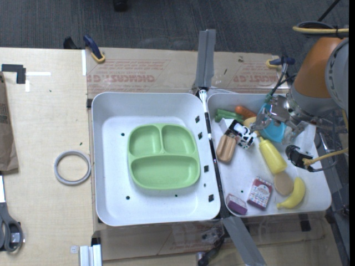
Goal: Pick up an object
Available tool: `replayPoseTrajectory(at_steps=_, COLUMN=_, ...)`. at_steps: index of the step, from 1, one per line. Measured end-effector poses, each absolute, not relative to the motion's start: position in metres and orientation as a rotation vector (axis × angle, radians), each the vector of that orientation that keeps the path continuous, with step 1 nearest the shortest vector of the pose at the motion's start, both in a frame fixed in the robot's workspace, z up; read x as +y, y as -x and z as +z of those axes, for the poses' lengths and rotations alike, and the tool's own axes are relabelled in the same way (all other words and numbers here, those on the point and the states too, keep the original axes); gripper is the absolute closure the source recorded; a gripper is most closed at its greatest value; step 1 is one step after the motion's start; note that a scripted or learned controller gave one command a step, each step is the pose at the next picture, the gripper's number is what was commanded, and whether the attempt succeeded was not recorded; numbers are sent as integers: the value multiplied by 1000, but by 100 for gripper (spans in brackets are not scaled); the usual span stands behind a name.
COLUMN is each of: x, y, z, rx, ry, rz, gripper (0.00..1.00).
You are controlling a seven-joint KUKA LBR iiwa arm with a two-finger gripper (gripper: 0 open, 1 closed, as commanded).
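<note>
Fingers (270,117) hover above yellow bottle (272,155).

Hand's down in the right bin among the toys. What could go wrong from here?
1. The hand sits in a tight cluster: a blue item, a dice block, a yellow bottle and a carrot. It may knock neighbours or catch two things.
2. It works close to the right bin's back wall, so a finger could strike the rim.
3. A yellow cable loops low over the bin and might snag.
</note>
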State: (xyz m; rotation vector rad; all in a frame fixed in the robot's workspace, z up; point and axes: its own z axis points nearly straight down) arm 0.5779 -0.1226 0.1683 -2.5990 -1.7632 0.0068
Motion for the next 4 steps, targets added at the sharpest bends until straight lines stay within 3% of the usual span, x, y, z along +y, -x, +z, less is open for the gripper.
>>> replayPoseTrajectory(at_steps=1, x=-169, y=-524, z=170, rx=-2083, ry=2350, rz=3, gripper=0)
replayPoseTrajectory(at_steps=2, x=-189, y=-535, z=91, rx=-2289, ry=2150, rz=2, gripper=0)
replayPoseTrajectory(at_steps=3, x=-188, y=-534, z=98, rx=-2282, ry=2147, rz=5, gripper=100)
replayPoseTrajectory(at_steps=4, x=-119, y=-564, z=183, rx=-2318, ry=2120, rz=2, gripper=100)
